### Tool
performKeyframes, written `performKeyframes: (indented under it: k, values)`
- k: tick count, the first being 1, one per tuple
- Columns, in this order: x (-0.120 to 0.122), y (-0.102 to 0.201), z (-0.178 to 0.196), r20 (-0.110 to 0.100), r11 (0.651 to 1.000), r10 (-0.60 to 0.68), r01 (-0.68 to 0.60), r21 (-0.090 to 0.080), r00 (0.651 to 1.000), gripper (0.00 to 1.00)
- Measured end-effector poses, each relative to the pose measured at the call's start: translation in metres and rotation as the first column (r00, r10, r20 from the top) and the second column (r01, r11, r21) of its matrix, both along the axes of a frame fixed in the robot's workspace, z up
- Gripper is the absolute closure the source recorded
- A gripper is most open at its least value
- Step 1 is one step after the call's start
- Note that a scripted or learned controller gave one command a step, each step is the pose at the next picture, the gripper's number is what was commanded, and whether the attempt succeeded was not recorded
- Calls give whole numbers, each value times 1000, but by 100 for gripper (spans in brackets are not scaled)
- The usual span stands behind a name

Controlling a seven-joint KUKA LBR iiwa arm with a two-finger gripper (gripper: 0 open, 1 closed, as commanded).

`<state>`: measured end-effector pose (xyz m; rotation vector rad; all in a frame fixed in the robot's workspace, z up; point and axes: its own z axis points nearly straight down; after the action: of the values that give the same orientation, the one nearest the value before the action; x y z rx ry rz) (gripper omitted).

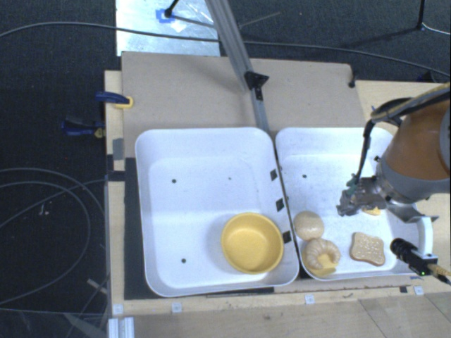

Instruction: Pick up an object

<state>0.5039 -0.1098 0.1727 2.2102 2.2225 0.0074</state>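
Two white bins sit on a tan bench above dark carpet strewn with cables; the gripper hangs over the right bin, its grip unclear.

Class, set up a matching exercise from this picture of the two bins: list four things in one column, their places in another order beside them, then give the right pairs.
Things:
1. yellow bowl
2. slice of toast
3. croissant
4. gripper

Places:
A. right bin, near front corner on the arm's side
B. left bin, front part
C. above the right bin's floor, behind the toast
D. right bin, front, beside the divider

Pairs: 1-B, 2-A, 3-D, 4-C
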Motion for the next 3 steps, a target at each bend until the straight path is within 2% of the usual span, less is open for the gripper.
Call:
performKeyframes:
  k: [1,2,3]
  values:
    - [9,1,62,1,1000,0,0,0,1000,100]
    - [10,1,79,-4,1000,-1,1,1,1000,100]
    - [9,50,67,-6,1000,4,-4,3,1000,100]
